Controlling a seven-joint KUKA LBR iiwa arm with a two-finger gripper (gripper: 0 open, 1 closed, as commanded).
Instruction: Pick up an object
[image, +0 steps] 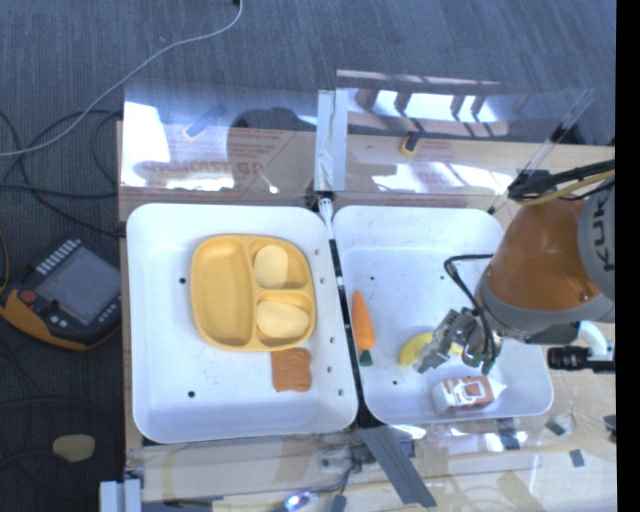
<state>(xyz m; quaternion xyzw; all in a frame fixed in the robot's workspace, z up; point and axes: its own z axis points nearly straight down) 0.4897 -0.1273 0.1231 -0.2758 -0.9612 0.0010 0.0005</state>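
In the right bin (420, 250) my gripper (440, 353) hangs low at the end of the grey and orange arm (545, 265). It is right beside a small yellow object (412, 349), touching or nearly touching its right side. An orange carrot (362, 322) with a green tip lies along the bin's left wall. A small red and white packet (466, 393) sits near the front edge, just below the gripper. Whether the yellow object is between the gripper's tips is hidden by the wrist.
The left bin (160, 300) holds a yellow divided tray (225, 290) with two pale rounded pieces (270, 266) in its compartments, and a brown toast-like slab (291, 370) lies in front of it. A ridge (340, 300) separates the bins.
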